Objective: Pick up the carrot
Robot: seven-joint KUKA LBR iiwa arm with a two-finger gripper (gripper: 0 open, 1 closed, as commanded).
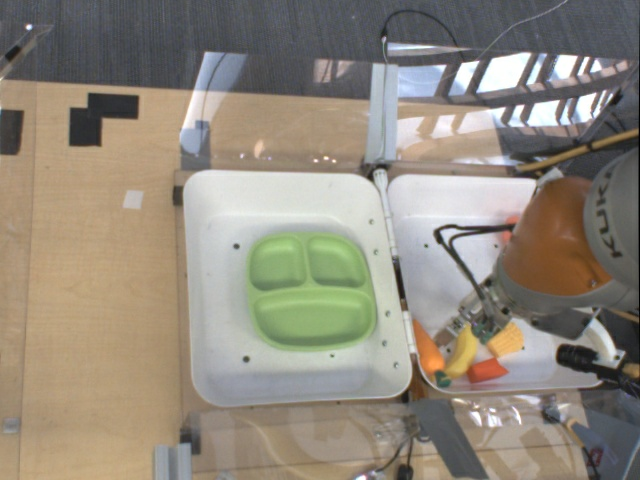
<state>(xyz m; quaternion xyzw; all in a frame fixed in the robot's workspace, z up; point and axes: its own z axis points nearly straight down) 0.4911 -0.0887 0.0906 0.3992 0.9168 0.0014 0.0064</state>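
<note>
While I hang low over the right bin (pixel 470 203), my gripper (pixel 487 320) sits just above a huddle of toy food at the bin's near edge, and I cannot tell how my fingers stand or whether anything is between them. Nearest the front lies a red piece (pixel 487 371), with a banana (pixel 461 353) just left of it and a yellow wedge (pixel 506 342) beside my wrist. Leftmost, the carrot (pixel 428 349) lies slanted in the bin's near left corner, touching the banana. Farther left, the left bin (pixel 215 268) holds a green divided plate (pixel 311 290).
</note>
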